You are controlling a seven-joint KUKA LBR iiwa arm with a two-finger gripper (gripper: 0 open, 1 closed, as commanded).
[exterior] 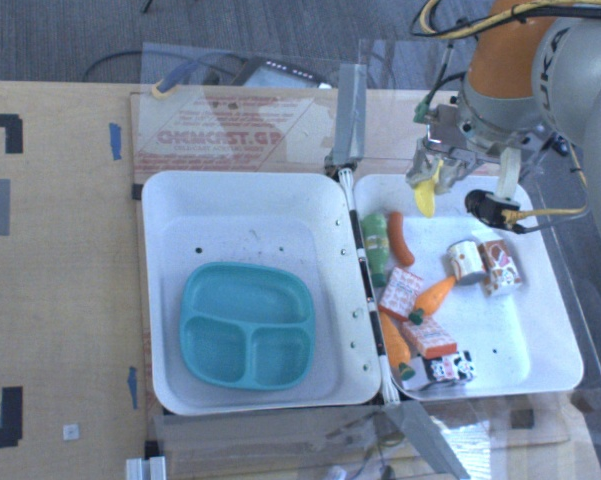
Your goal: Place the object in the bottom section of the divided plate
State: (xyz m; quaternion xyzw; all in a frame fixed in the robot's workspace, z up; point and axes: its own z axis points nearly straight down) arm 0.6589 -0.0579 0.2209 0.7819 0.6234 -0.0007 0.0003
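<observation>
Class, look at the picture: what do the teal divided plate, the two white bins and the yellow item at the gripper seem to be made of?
Teal divided plate: likely moulded plastic, smooth with a soft sheen and rounded ridges.
White bins: probably plastic, matte, with thin rolled rims.
Yellow item, held between the fingers of the gripper: looks like glossy plastic toy food; too small to be sure.

teal divided plate in the white left bin. white right bin holds two orange carrots, a red sausage, a green bottle; yellow banana at its eleven o'clock.
</observation>
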